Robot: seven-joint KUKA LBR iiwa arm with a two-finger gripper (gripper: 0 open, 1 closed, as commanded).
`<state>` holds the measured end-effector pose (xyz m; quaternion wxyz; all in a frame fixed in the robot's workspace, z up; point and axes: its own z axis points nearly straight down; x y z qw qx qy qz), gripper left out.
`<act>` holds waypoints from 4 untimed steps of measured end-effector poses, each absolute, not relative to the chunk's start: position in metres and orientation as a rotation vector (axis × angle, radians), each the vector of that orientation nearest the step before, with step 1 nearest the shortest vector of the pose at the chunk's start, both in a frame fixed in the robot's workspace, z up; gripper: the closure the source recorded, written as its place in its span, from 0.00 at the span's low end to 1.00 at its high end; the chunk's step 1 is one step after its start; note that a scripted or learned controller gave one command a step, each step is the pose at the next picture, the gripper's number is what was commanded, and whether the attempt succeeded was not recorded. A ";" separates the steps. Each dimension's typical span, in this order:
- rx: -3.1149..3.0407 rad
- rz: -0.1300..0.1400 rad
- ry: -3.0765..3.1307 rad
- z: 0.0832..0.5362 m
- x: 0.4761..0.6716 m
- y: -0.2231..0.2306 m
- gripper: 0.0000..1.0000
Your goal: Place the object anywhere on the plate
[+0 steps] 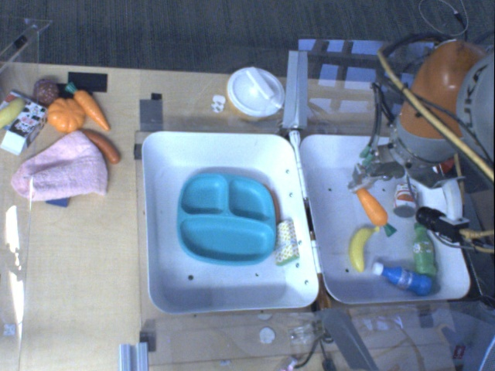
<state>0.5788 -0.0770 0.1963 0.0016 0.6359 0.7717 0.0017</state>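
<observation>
A blue divided plate (227,219) lies in the left bin (162,280). An orange toy carrot (371,205) lies in the right bin (329,176), pointing up-left. My gripper (377,168) hangs low over the right bin's upper middle, just above the carrot's upper end. Whether it touches the carrot is unclear. Nothing visibly hangs from it. A yellow banana (358,247) lies just below the carrot.
A yellow-green patterned sponge (287,240) leans at the plate's right edge. The right bin also holds a blue bottle (404,277), a green bottle (423,252) and a small can (404,197). A white lid (256,91) and toys beside a pink cloth (62,167) sit outside the bins.
</observation>
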 end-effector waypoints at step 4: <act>1.729 0.006 2.620 0.205 0.607 0.139 0.00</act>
